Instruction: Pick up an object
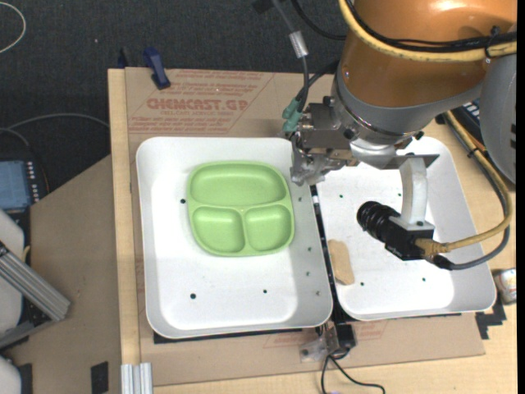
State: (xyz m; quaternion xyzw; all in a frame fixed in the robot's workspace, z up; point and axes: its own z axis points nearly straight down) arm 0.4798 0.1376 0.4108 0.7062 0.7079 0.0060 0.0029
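With the gripper (304,171), whose spread I cannot tell, poised over the seam between the bins, just beside the green divided plate (241,208) lying in the left bin (168,277), a descent risks hitting the bin walls instead

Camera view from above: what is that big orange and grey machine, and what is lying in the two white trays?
It is a robot arm, reaching in from the right; one fixed camera looks down on the bench at a slant. At its end is the gripper, its picking tool, hanging over the seam between the bins. The left bin holds a green divided plate; the right bin holds a small tan flat piece. Whether anything is held cannot be told.
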